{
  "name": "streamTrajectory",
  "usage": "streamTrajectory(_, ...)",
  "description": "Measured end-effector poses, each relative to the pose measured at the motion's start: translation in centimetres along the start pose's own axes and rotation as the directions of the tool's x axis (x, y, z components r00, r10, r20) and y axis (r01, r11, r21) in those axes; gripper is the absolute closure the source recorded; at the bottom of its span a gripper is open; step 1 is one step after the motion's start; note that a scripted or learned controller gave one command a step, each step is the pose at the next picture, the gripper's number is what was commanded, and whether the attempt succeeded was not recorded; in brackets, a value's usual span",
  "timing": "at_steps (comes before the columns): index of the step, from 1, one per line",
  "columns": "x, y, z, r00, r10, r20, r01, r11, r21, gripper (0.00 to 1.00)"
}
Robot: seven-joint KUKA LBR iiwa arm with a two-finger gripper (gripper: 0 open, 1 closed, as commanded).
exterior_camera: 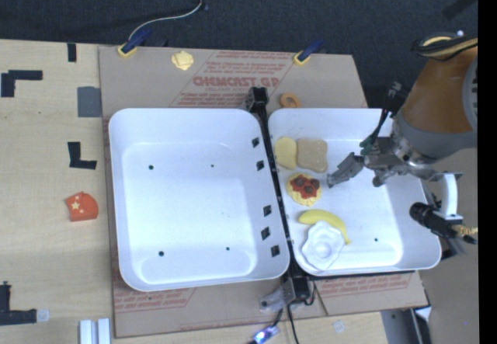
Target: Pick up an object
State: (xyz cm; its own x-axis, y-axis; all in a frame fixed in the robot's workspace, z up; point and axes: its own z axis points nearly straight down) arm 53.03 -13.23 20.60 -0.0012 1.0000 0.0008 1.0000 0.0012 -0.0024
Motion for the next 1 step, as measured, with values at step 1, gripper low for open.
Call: streamTrajectory(1,4.24,-3.25,2.37,1.000,-0.002,-0.002,0.002,1.000,0.005,0.00)
